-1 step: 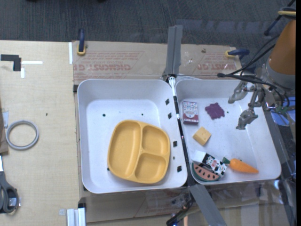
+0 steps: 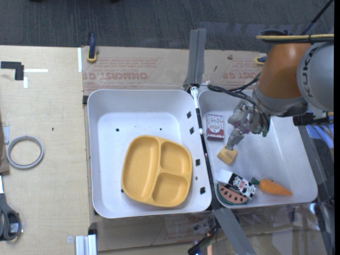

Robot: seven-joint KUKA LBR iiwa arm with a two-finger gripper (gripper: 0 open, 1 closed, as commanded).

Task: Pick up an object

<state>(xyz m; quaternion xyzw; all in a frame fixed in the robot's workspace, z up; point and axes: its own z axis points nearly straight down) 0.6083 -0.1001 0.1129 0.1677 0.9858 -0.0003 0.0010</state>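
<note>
Camera view: jaws of the gripper (image 2: 234, 141) hovering just above a cheese wedge (image 2: 227, 155) in the right bin (image 2: 276, 158). Jaw state: cannot tell. Yellow divided plate (image 2: 157, 170) lying in the left bin (image 2: 106, 142).

Bright even overhead light, soft faint shadows, mild glare on white bins (image 2: 101, 158), slightly soft focus

The bench (image 2: 48, 100) bears two white bins (image 2: 101, 142) side by side, a tape roll (image 2: 24, 152) and scissors (image 2: 8, 222).
</note>
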